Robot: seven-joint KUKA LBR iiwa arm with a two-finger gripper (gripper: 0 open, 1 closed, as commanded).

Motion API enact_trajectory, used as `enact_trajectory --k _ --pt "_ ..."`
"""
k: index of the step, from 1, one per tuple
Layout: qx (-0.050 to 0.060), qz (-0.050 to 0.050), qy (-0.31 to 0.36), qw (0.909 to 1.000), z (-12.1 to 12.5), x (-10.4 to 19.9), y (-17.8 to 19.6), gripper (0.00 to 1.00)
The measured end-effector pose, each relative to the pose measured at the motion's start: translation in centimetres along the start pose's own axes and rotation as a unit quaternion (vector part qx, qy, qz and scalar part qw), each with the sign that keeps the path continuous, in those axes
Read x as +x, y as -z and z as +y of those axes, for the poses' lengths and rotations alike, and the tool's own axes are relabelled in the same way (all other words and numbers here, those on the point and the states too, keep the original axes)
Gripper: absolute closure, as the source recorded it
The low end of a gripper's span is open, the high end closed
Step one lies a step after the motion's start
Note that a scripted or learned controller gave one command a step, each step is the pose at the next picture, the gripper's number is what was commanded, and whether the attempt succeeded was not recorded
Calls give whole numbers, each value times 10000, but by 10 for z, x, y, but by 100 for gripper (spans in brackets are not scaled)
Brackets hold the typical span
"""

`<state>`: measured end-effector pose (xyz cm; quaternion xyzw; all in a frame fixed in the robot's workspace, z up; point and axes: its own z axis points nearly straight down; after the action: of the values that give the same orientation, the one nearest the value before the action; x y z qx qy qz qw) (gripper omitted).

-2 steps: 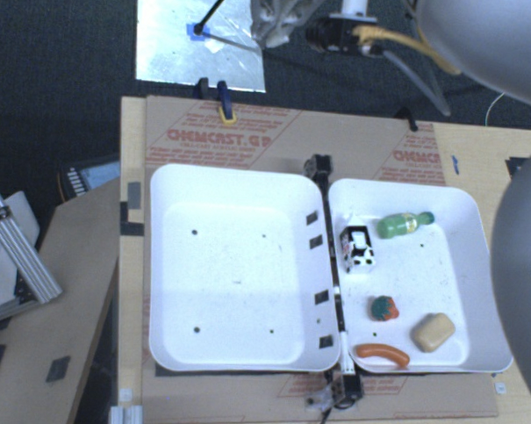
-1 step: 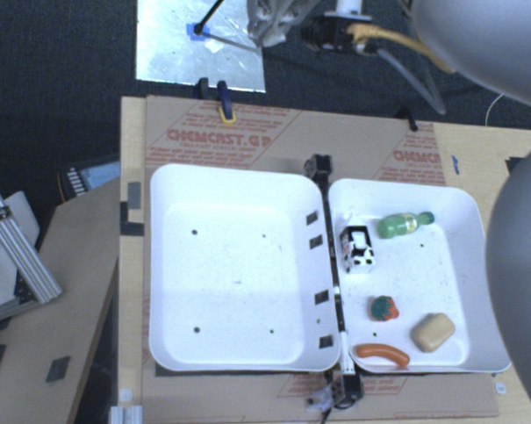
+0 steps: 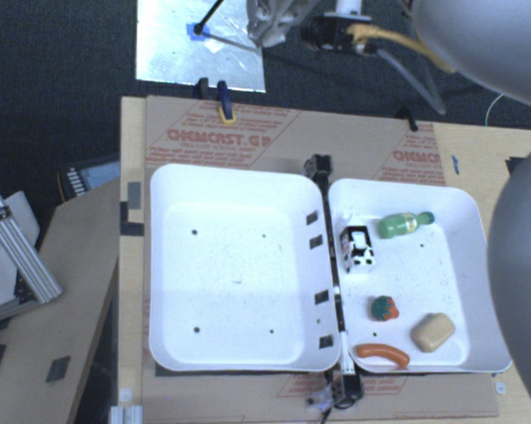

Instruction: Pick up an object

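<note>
Cardboard-topped bench [image 3: 251, 131] bears two bins; right bin [image 3: 474, 260] holds bottle [image 3: 404, 223], sponge [image 3: 432, 332], sausage [image 3: 382, 353]; pincer [image 3: 274, 23] state unclear.

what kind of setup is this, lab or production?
Probably a lab test bench: two white bins on a Chemcast-marked board, small toy-like items such as a green bottle, and aluminium framing nearby.

**Bench fittings seen from above, placed by the claw**

A shiny metal sheet [image 3: 181, 36] lies on dark carpet just left of the claw [image 3: 274, 18]. Nearer the viewer than the claw, a blue and yellow clamp [image 3: 224, 104] sits at the edge of a brown board [image 3: 251, 136] printed CHEMCAST. Nearer again, a left white bin [image 3: 232, 267] and a right white bin [image 3: 447, 267] touch. An aluminium rail [image 3: 18, 249] lies far to the left.
</note>
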<state>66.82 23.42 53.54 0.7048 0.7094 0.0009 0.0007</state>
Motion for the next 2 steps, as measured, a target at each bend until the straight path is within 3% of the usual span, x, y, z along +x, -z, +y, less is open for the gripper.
enact_trajectory --k 2 --pt "24 -12 -40 10000 0 -1 -133 100"
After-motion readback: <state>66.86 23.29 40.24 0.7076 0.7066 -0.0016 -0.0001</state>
